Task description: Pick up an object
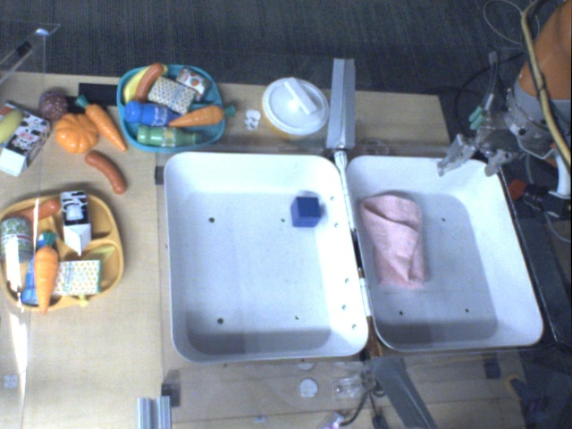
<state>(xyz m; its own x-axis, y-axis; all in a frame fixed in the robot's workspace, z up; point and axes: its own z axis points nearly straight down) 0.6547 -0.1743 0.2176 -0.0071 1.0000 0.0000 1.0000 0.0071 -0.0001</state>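
blue cube point(307, 211) L bin | soft pink cloth point(393, 239) folded, R bin

The left bin point(223, 329) lies mostly open, with just a blue block point(307, 211) near its upper right. In the right bin point(500, 311) a pink cloth point(393, 238) takes the left half; its right half is free floor.

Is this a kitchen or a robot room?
Probably a robot test lab. A gripper hangs over two white bins, one with a blue block, one with a pink cloth; toy food sits beside.
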